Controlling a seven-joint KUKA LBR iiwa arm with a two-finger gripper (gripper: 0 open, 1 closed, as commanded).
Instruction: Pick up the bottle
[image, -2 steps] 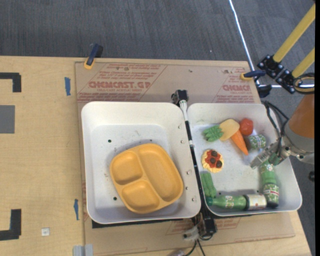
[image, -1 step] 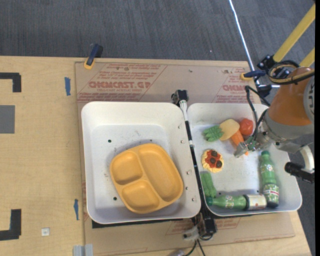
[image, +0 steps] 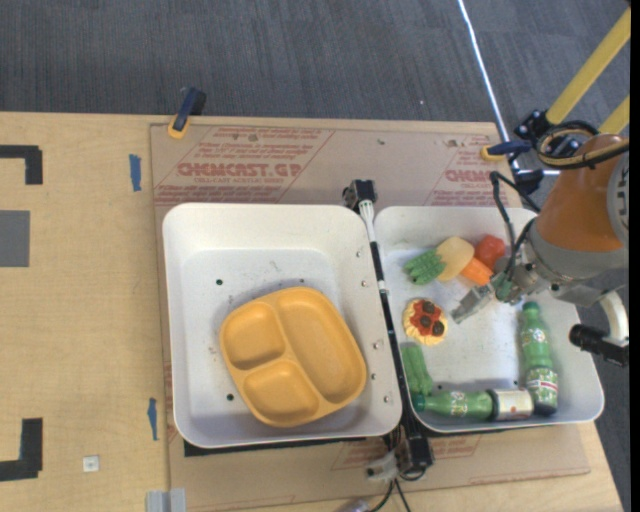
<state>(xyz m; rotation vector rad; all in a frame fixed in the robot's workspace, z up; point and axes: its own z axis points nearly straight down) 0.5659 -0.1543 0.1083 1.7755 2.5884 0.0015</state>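
Pincer (image: 487, 293): over right bin (image: 592, 405), fingers spread, gripping nothing.
Bottle (image: 537, 358): green, lying along bin's right wall, just below pincer.
Second bottle (image: 472, 403): lying along near wall.

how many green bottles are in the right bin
2. One bottle lies along the right wall, below the gripper; the other bottle lies along the near wall. Their ends meet at the corner.

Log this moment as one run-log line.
gripper: over right bin | upright bottle: lying by right wall, ungrasped | second bottle: along front wall | left bin: yellow tray
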